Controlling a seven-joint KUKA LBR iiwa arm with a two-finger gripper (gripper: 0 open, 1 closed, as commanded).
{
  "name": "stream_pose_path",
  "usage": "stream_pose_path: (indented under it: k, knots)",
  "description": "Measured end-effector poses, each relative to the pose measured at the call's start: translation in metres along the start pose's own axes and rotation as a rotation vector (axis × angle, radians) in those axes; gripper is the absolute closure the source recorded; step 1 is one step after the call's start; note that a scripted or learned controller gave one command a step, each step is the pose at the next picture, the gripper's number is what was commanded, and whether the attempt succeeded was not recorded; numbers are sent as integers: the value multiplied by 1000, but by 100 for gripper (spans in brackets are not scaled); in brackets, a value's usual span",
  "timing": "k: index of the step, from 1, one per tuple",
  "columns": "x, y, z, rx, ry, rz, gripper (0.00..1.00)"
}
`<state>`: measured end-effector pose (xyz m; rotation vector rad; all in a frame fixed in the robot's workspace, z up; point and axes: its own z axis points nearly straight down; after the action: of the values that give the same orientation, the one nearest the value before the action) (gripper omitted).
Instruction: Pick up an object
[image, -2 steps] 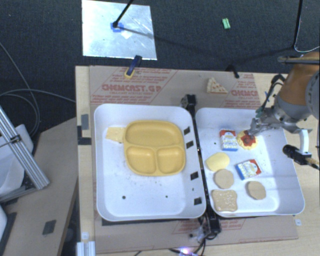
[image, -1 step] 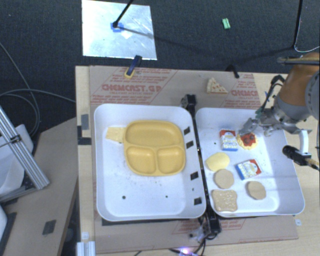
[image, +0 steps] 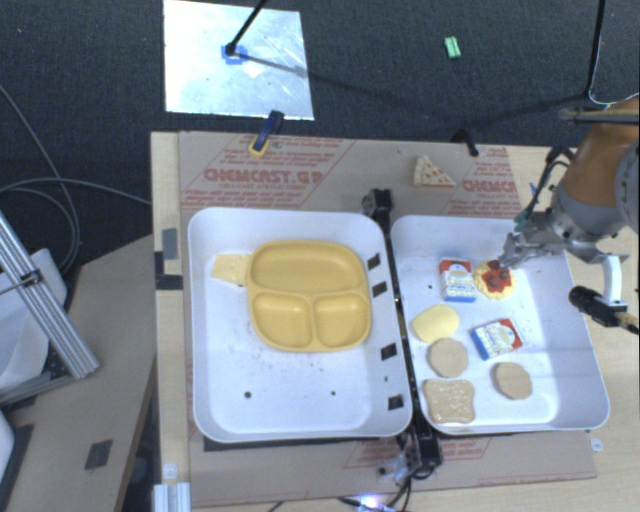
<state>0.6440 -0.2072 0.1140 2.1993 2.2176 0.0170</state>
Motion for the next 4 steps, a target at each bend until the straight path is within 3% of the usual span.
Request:
stream_pose_path:
  k: [1, 2, 3, 4]
  knots:
    - [0, 0, 0, 0, 0, 0, 0]
    - [1, -3, 30, 19, 4, 4, 0]
    - [0, 4, 10, 1, -1, 1, 100]
    - [0, 2, 12, 5, 0, 1, 0]
